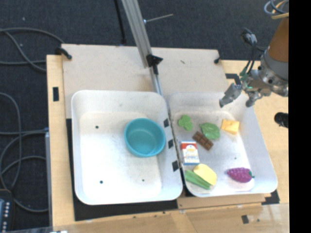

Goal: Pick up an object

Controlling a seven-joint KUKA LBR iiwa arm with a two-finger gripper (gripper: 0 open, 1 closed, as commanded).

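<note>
arm cut off at right edge, small carton print too small (unreadable), left cables cropped

Smooth glossy plastic bowl in a matt white bin, on a pale wooden bench

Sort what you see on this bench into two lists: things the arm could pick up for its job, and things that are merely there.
Candidates to pick, right bin: yellow cheese wedge, two green leafy pieces, chocolate bar, small carton, corn cob, purple grapes.

Merely there: blue bowl in the left bin, metal pole, floor cables.
</note>
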